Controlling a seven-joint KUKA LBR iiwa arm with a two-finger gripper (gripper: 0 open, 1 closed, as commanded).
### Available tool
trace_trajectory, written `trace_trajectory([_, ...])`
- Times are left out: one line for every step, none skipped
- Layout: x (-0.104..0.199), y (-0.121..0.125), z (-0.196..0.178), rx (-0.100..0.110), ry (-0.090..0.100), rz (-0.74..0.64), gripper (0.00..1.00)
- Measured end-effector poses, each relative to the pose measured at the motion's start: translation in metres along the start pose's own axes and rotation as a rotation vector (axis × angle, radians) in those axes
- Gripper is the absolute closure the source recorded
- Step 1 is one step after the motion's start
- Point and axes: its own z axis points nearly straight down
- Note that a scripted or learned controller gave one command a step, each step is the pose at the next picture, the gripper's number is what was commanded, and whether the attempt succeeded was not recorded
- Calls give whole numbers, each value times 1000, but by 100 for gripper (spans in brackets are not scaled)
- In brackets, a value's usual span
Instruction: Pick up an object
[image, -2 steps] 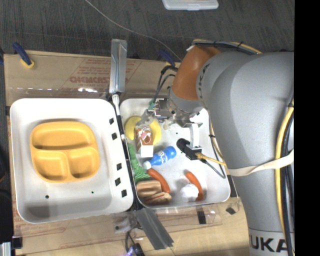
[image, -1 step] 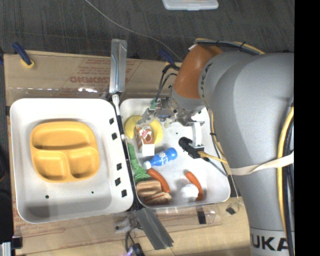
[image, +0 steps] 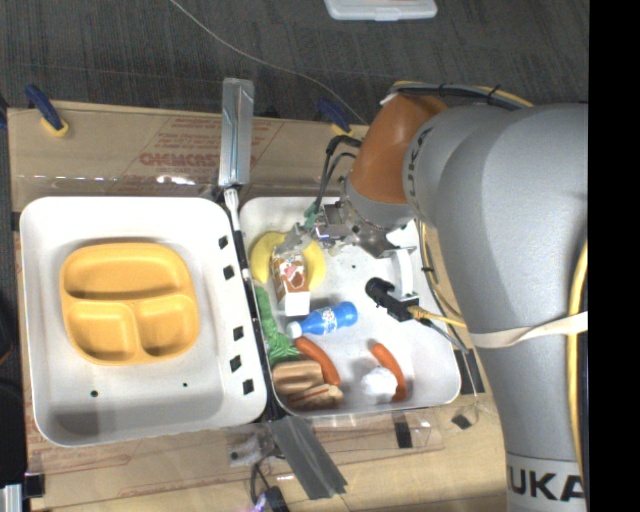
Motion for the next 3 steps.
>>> trace_trajectory([0,12,1,10,-1,-36,0])
trace_trajectory([-11,14,1,3,6,-155,0])
trace_trajectory([-12,17,-14,-5,-3,-160,100])
